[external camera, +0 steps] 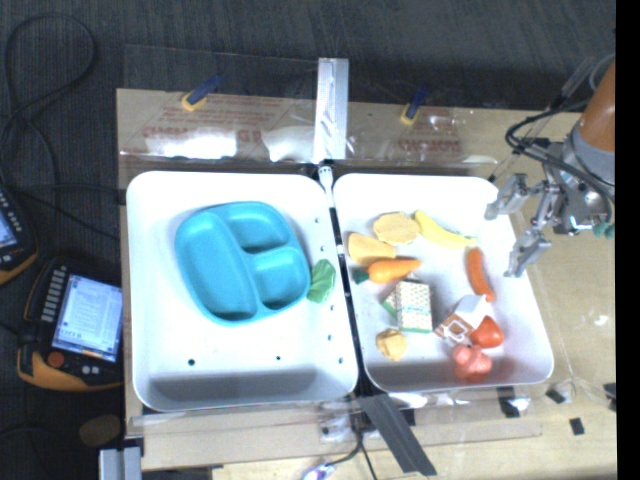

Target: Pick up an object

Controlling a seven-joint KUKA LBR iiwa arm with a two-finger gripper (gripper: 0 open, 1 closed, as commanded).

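Observation:
My gripper (pixel 515 226) hangs over the right edge of the right bin (pixel 520 368), open, with nothing between its fingers. The bin holds several toy foods. A yellow banana (pixel 440 230) and a round biscuit (pixel 397 228) lie at the back. An orange carrot (pixel 392 268) is in the middle and a red sausage (pixel 478 271) lies just left of the lower fingertip. A patterned box (pixel 413 306), a small white and red carton (pixel 458 325), a tomato (pixel 488 333) and a red fruit (pixel 470 361) sit toward the front.
The left bin (pixel 150 368) holds a blue divided plate (pixel 243 258), with a green leaf (pixel 321 280) by the wall between the bins. A handheld pendant (pixel 75 323) lies on the floor at left. Cables run above the gripper at right.

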